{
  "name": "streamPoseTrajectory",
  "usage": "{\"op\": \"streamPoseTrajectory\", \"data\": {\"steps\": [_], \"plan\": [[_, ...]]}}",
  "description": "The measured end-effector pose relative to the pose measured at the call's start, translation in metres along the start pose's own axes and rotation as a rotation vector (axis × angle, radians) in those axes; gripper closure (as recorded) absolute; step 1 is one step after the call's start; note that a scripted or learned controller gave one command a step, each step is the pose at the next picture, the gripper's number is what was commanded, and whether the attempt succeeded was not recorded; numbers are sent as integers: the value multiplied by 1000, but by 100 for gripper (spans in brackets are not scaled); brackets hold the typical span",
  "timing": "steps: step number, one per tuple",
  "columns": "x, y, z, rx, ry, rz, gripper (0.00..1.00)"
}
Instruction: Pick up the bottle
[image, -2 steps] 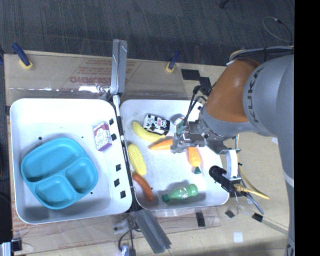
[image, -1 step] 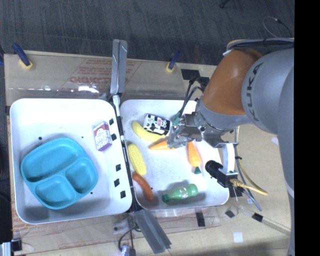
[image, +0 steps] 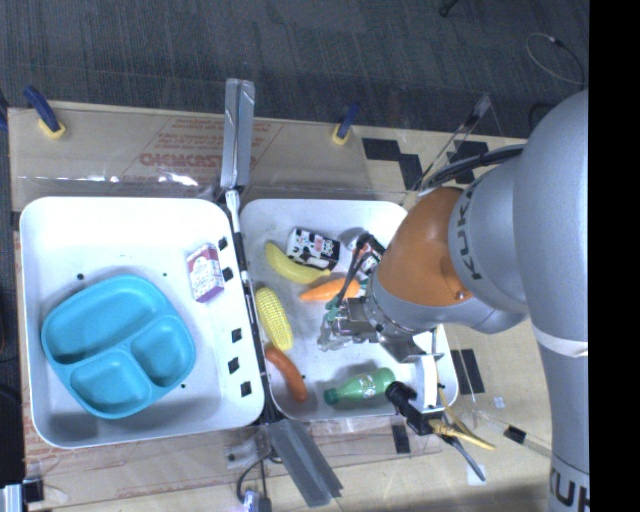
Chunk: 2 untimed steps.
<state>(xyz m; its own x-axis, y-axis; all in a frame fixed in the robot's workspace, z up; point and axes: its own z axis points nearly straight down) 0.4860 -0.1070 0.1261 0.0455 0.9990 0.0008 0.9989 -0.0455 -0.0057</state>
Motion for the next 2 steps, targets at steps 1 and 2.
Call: {"op": "streamPoseTrajectory", "data": {"steps": [1, 2], "plan": [[0, 0, -10, 1, 0, -6, 100], [0, 0, -10, 1, -1, -5, 0]]}}
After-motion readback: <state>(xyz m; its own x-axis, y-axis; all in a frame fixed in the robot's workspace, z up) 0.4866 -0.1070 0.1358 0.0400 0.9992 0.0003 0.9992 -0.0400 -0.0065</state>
